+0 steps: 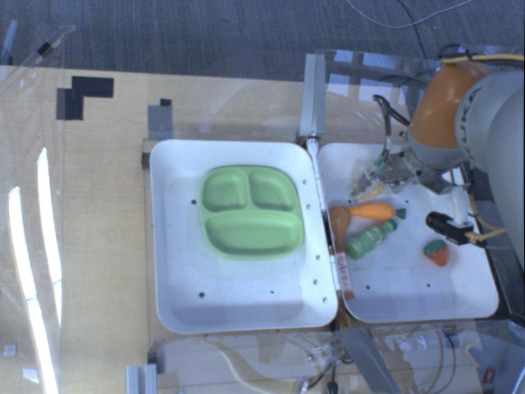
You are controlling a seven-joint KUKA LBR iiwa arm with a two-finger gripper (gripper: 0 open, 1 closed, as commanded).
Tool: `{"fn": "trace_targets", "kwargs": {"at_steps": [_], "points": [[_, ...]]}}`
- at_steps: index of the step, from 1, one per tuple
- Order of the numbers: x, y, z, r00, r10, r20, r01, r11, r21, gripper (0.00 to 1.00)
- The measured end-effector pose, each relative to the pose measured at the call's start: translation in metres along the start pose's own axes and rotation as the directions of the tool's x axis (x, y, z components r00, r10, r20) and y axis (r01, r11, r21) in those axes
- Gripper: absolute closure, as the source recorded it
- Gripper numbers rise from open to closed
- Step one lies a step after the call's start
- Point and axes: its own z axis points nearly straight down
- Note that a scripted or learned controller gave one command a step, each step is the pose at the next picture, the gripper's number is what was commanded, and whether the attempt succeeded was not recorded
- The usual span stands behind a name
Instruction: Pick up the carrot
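The carrot, orange with a green tip at its right end, lies on its side in the upper left part of the right bin. My gripper hangs just above the carrot's far side, reaching in from the right below the orange wrist band. Nothing shows as held in it.
A green bottle lies slantwise just in front of the carrot. An orange-brown piece rests against the bin's left wall. A small red and orange fruit sits at the right. A green divided plate lies in the left bin.
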Motion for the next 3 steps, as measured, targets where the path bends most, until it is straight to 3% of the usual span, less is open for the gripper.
{"fn": "trace_targets", "kwargs": {"at_steps": [1, 2, 3], "points": [[0.008, -0.051, -0.002, 0.999, 0.043, 0.0, -0.043, 0.999, -0.001, 0.0], [0.009, -0.047, -0.014, 0.999, 0.04, 0.0, -0.04, 0.999, -0.009, 1.0], [0.073, -0.061, -0.099, 0.969, 0.248, -0.001, -0.248, 0.969, 0.003, 1.0]]}}
